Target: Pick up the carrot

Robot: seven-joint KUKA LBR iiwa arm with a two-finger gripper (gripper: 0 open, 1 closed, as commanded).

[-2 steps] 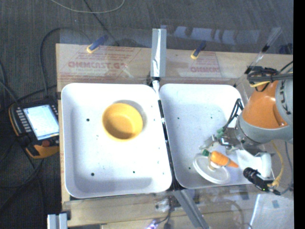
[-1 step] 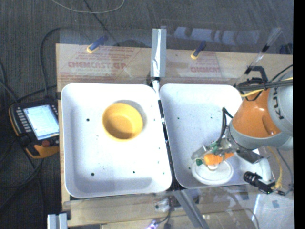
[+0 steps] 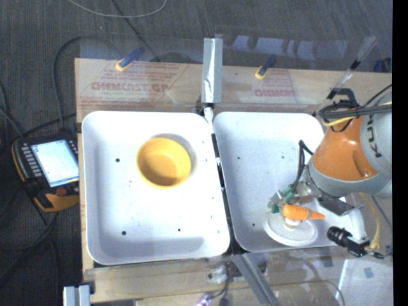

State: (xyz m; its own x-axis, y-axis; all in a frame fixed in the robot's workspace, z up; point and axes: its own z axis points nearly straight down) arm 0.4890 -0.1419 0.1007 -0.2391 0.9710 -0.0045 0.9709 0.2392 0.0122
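The carrot (image 3: pixel 302 213) is a small orange toy with green leaves at its left end. It lies near the front right of the right bin (image 3: pixel 255 152), over a small white round plate (image 3: pixel 290 232). The arm, with its orange band (image 3: pixel 341 155), reaches in from the right. Its wrist hangs directly over the carrot's right side. The gripper (image 3: pixel 311 196) sits just above and behind the carrot, mostly hidden under the wrist. Whether the carrot is held cannot be made out.
A yellow bowl (image 3: pixel 164 160) rests in the left bin (image 3: pixel 108 203). A raised divider (image 3: pixel 218 171) separates the two bins. A black fitting (image 3: pixel 340 236) juts out near the right bin's front right corner. A pendant (image 3: pixel 50 166) lies off the bench at left.
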